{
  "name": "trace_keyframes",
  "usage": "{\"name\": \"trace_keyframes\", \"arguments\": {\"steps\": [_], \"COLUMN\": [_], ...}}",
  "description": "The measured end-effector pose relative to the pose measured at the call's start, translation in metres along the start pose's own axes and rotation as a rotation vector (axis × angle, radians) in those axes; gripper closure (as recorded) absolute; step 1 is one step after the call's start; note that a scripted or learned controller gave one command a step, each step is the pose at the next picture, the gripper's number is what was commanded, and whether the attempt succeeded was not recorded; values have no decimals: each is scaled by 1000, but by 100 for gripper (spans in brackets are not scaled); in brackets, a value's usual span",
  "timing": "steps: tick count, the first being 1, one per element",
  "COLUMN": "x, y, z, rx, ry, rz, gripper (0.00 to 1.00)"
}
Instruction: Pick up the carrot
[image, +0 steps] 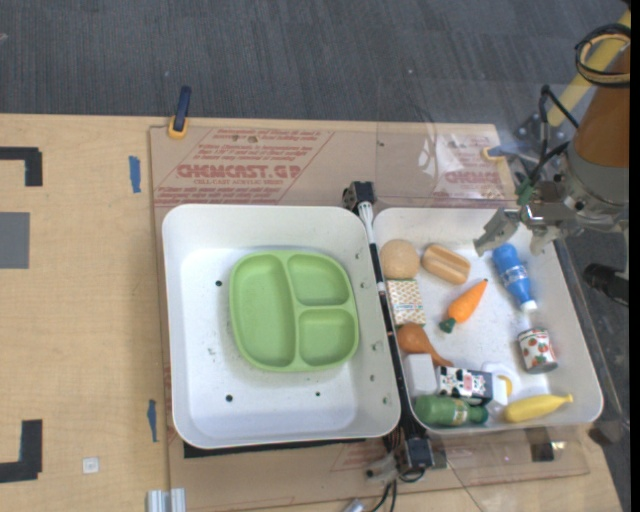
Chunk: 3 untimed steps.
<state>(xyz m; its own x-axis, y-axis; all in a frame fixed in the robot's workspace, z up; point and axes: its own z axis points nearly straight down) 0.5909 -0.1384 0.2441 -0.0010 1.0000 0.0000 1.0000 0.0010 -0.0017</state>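
Note:
The carrot (468, 302), orange with a green stub at its lower left end, lies tilted in the middle of the right bin (580, 345). My gripper (518, 230) hangs over the bin's far right corner, above and to the right of the carrot and well apart from it. Its two fingers are spread open with nothing between them. Just below the gripper lies a blue bottle (512, 273).
Around the carrot lie a round bread roll (398, 258), a bun (446, 264), a cracker (406, 297), an orange piece (415, 340), a strawberry can (537, 350), a milk carton (462, 383), a green bottle (450, 410) and a banana (538, 405). The left bin (190, 380) holds a green divided plate (295, 310).

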Motion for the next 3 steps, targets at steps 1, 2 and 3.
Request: {"name": "trace_keyframes", "arguments": {"steps": [1, 2, 3], "x": [-7, -8, 56], "y": [-38, -36, -31], "z": [146, 134, 44], "rx": [-2, -9, -13], "ry": [0, -3, 0], "rz": [-138, -133, -239], "gripper": [0, 100, 100]}}
